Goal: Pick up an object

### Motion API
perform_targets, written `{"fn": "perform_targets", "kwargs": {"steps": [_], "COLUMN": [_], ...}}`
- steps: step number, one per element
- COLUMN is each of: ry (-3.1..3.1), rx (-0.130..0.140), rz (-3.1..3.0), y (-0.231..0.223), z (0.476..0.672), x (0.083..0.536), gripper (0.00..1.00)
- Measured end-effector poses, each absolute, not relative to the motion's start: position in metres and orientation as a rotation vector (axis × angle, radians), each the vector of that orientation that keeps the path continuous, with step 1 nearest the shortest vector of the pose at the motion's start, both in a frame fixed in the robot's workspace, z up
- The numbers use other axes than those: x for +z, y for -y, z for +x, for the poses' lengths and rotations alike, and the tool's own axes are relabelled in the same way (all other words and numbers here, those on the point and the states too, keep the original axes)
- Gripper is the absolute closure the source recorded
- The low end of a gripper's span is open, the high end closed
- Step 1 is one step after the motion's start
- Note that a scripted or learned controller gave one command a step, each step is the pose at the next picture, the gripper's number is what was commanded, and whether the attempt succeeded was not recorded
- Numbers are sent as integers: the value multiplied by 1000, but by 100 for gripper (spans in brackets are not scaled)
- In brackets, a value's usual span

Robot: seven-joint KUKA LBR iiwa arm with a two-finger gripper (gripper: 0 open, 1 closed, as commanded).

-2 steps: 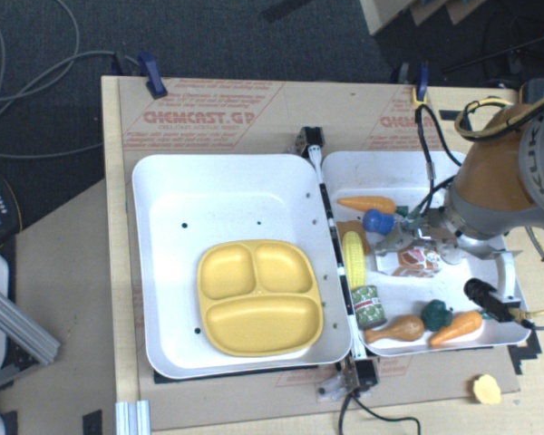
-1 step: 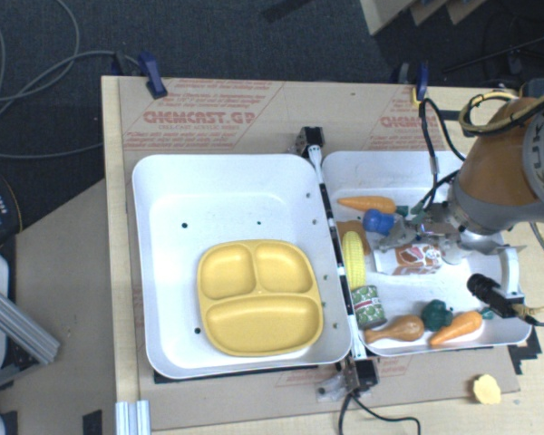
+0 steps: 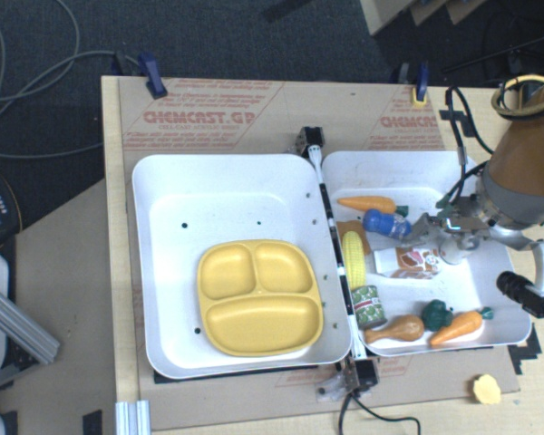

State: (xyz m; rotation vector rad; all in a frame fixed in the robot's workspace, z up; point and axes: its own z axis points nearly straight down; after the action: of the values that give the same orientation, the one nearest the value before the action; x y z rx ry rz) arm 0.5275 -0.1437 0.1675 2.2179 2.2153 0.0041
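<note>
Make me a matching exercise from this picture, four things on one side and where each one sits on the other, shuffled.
Things:
1. yellow divided plate
2. corn cob
3. blue bottle
4. small yellow piece

Places:
A. on the bench, outside both bins, at the near right corner
B. in the right bin, along its left wall
C. in the left bin
D. in the right bin, just below the far carrot

Pairs: 1-C, 2-B, 3-D, 4-A
</note>
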Motion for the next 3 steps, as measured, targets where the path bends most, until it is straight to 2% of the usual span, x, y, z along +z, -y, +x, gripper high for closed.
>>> {"fn": "perform_targets", "kwargs": {"steps": [1, 2, 3], "ry": [-2200, -2224, -2227], "rx": [15, 12, 9], "rz": [2207, 2207, 2210], "y": [115, 57, 0], "z": [509, 544, 581], "x": [106, 190, 221], "gripper": [100, 100, 100]}}
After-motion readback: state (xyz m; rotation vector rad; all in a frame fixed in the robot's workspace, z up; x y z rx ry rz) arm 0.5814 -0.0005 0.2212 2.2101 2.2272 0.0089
